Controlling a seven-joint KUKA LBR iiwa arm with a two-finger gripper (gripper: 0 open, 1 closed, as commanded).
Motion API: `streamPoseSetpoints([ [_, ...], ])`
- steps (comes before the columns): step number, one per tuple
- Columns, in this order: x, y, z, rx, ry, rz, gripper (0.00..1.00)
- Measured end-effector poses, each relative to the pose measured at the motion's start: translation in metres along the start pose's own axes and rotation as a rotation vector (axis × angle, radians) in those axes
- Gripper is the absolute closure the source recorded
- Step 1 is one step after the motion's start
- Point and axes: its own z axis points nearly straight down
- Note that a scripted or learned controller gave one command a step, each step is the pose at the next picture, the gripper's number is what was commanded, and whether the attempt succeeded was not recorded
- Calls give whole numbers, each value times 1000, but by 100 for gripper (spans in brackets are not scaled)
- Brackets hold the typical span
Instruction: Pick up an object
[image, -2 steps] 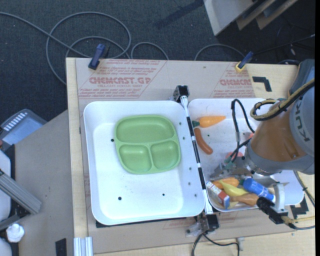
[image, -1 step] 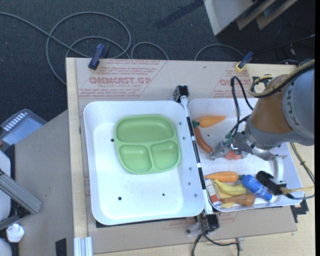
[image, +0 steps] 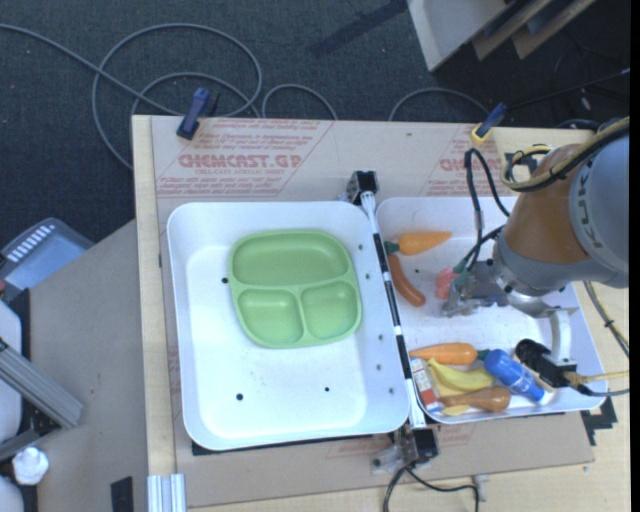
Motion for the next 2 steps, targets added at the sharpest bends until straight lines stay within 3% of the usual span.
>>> streamPoseSetpoints([
  [1,-37,25,-62,0,0,-1,100],
  [2,-82,3,-91,0,-1,0,100],
])
